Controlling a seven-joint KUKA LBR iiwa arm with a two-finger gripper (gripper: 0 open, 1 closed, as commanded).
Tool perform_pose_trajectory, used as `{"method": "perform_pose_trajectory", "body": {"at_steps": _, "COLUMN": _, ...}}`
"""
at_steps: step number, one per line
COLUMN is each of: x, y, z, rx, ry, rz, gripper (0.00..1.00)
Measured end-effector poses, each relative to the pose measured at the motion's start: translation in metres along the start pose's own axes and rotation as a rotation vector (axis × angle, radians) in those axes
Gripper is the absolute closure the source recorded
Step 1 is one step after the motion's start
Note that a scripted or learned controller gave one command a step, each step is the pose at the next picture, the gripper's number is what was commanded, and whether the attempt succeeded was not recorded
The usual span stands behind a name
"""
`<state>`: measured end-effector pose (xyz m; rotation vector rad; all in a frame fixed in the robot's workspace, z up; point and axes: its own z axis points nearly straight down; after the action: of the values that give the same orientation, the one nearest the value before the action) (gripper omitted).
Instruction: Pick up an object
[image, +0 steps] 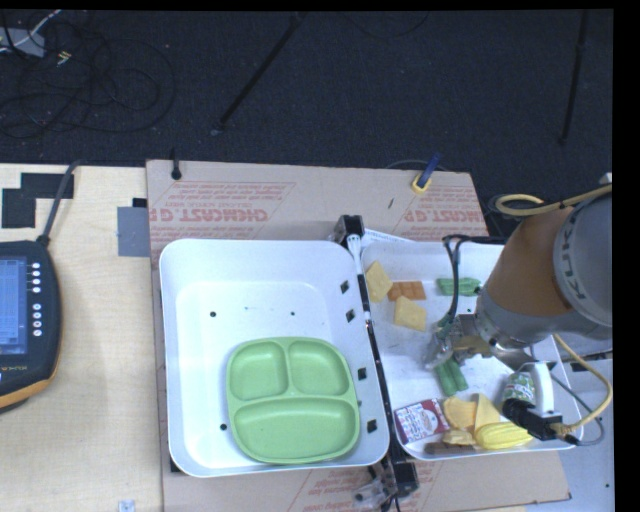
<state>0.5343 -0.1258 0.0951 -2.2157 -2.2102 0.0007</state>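
The gripper (446, 349), its grip state unclear, hung above a smooth green stick (452, 376), yellow foam blocks (410, 314) at eleven o'clock.

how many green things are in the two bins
3. A green divided plate lies in the left bin. In the right bin, one small green piece sits by the gripper, another near the far wall. The arm may hide more.
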Motion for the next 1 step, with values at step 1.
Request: {"method": "perform_pose_trajectory", "body": {"at_steps": 1, "x": -0.044, "y": -0.0172, "z": -0.0761, "rx": -0.008, "ry": -0.01, "rz": 0.0, "gripper": 1.0}}
